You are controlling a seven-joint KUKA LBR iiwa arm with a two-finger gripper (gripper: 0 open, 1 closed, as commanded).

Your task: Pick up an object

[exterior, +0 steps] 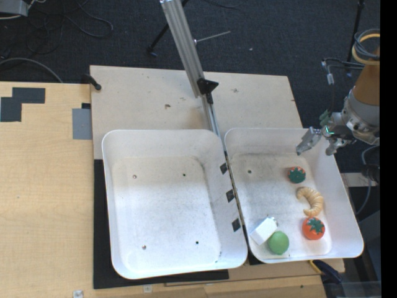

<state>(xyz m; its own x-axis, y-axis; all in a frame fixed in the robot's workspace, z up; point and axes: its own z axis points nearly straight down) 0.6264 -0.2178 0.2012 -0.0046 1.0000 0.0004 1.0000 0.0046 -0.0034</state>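
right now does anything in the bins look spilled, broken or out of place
Nothing stands out. The dark green ball, croissant, tomato, white block and green ball all lie inside the right bin.

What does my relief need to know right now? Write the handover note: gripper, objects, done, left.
Gripper: open, holding nothing, above the back edge of the right bin.
Objects, all in the right bin: dark green ball nearest the gripper, tan croissant in front of it, red tomato near the front, green ball touching a white block at the front left.
The left bin is the other one.
Done: nothing picked yet.
Left: lower onto one object, probably the dark green ball as it is closest, close on it and lift.
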